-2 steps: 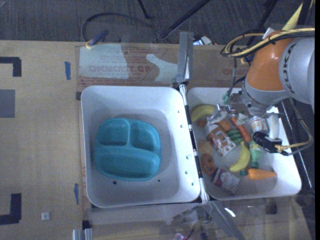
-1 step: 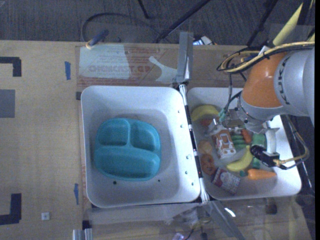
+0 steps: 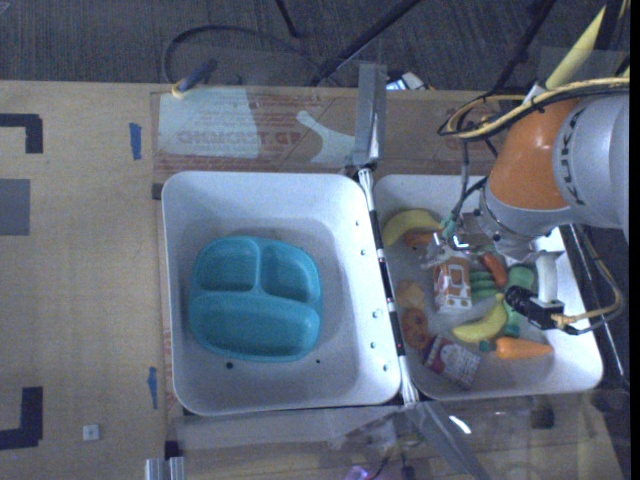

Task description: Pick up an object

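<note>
The right bin (image 3: 580, 368) holds several toy foods. A yellow banana (image 3: 408, 222) lies at its upper left, and a second banana (image 3: 482, 324) lies lower down beside an orange carrot (image 3: 522, 348). In the middle stands a small white and orange carton (image 3: 452, 284). A dark red packet (image 3: 452, 360) lies near the front wall. My gripper (image 3: 448, 242) hangs low over the bin, just above the carton and next to the upper banana. The wrist hides its tips.
The left bin (image 3: 190, 193) holds a teal divided plate (image 3: 256, 296). Two round brown pieces (image 3: 412, 308) lie by the right bin's left wall. Green pieces (image 3: 486, 284) sit under the arm. A black cable fitting (image 3: 528, 306) hangs from the wrist.
</note>
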Controlling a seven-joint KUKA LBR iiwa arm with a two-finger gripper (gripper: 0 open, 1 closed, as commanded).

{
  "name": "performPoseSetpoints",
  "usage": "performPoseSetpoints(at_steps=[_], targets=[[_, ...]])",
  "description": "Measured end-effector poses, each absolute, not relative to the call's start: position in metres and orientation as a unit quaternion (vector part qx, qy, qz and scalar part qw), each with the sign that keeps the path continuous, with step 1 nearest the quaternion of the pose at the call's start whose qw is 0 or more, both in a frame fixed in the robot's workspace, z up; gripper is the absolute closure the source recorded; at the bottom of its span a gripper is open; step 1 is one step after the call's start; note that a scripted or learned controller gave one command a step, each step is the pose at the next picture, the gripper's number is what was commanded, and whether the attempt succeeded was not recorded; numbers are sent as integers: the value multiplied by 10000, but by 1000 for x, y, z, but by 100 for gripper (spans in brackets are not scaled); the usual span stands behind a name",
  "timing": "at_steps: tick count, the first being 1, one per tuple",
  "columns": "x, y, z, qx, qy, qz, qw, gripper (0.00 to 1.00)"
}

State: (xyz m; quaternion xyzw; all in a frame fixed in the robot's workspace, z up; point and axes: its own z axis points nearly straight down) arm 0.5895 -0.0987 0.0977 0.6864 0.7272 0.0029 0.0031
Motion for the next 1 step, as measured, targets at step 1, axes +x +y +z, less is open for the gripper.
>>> performPoseSetpoints(at_steps=[1], targets=[[580, -22, 239, 7050, 7092, 6, 6, 100]])
